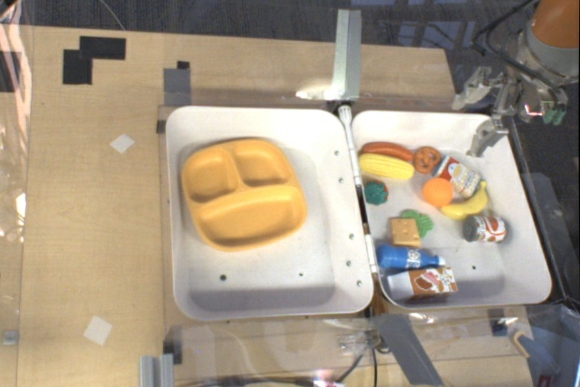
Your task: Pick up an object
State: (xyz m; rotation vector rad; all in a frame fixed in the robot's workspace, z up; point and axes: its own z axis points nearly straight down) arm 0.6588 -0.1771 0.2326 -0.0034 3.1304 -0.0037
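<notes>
Camera view, looking down at a slant on a wooden worktop (82, 222) bearing two white bins side by side.

Left bin (263, 285): one yellow compartment tray (243, 192), lying flat.

Right bin (517, 267): small toy foods in a loose cluster. Corn cob (385, 166) with a sausage (385, 149) just behind it; a tomato-like piece (426, 159); orange (438, 192) touching a banana (466, 205) and a small printed packet (459, 176); a green piece (374, 191) near the divider; a cracker-like block (405, 231) on something green; a small can (488, 228); blue bottle (408, 259) and brown carton (430, 283) at the near wall.

End effector (494, 118): at the right bin's far right corner, above the rim, grasping nothing; whether the fingers are parted cannot be told.

Handling, as judgement: the pieces look like light, hollow, stiff plastic, smooth and liable to roll or skid. The can stands somewhat apart, so a grasp across its sides looks cleanest. The orange and banana crowd each other, risking a nudge or double grasp.
</notes>
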